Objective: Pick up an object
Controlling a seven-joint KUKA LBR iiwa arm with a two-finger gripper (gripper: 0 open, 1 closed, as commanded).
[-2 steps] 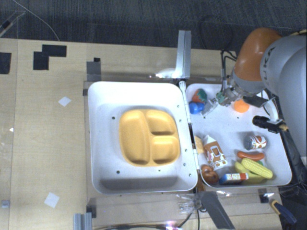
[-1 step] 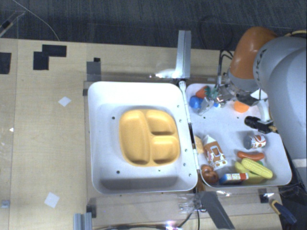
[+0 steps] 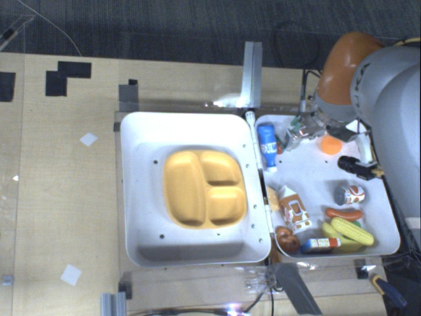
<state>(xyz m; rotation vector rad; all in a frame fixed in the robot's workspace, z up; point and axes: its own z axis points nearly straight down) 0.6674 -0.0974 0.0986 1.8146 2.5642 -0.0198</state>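
Observation:
My gripper (image 3: 301,134) hangs over the far left part of the right bin (image 3: 314,176), between a blue bottle (image 3: 266,145) and an orange ball (image 3: 331,145). It appears to hold nothing. Nearer the front of that bin lie a brown and white carton (image 3: 294,210), a small red and white can (image 3: 353,194), a red sausage (image 3: 343,212), a yellow corn cob (image 3: 352,231) and a red and blue tube (image 3: 320,245). A small brown round thing (image 3: 284,236) sits in the front left corner.
The left bin (image 3: 141,196) holds a yellow divided tray (image 3: 204,188) in its middle. The grey arm with its orange band (image 3: 345,61) covers the right bin's far right corner. A metal post (image 3: 252,74) stands behind the wall between the bins.

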